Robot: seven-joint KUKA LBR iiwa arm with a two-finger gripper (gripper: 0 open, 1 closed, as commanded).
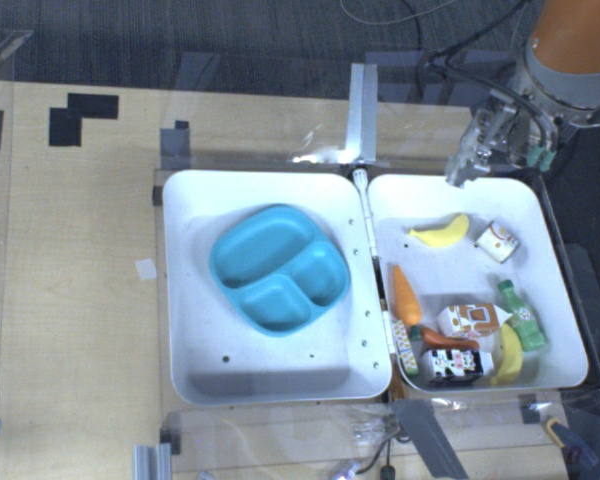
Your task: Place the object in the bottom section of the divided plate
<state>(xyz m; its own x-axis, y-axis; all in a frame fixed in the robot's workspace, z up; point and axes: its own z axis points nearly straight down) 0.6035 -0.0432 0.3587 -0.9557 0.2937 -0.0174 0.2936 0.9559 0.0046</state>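
Gripper [467, 164] (state cannot be told, blurred) above right bin's [550, 218] far rim. Banana [441, 233], carrot [405, 294], cartons heaped near; blue divided plate [279, 267] in left bin [190, 298].

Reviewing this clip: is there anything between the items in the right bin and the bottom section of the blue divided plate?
Only the raised rims where the two bins meet. The divided plate lies open in the left bin with nothing in its bottom section. The tool hangs over the right bin's far edge, above the banana.
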